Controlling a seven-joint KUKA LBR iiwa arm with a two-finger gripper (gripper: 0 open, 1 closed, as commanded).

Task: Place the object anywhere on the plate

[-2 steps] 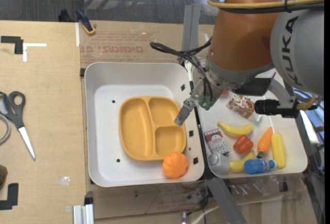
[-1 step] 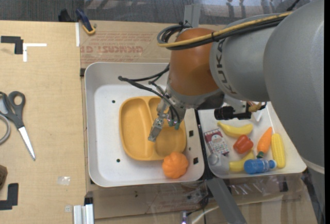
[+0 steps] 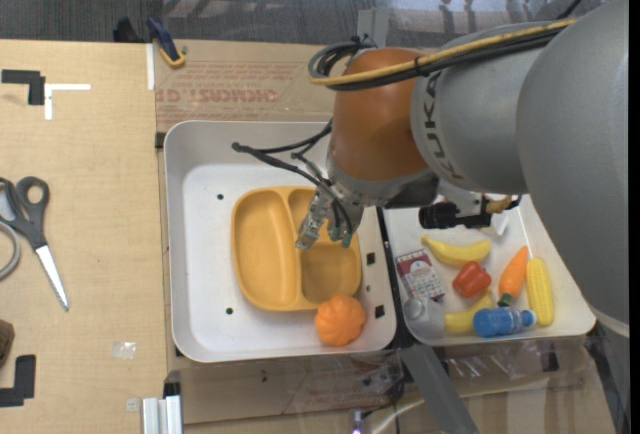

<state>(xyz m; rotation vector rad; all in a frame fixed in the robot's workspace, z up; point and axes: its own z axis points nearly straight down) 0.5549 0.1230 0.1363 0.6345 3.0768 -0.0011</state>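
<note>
The gripper [image 3: 322,225] hangs above the yellow plate [image 3: 265,252] in the left bin [image 3: 190,252]. Nothing sits between its fingers, which stand slightly apart. The orange fruit [image 3: 340,320] lies at the plate's near corner, seemingly off it, so placing appears undone.

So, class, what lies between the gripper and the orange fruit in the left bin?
Only bare yellow plate: its right compartment separates the gripper from the orange fruit in the camera view.

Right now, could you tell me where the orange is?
The orange sits in the left bin, at the near right corner of the yellow plate, below the gripper.
</note>
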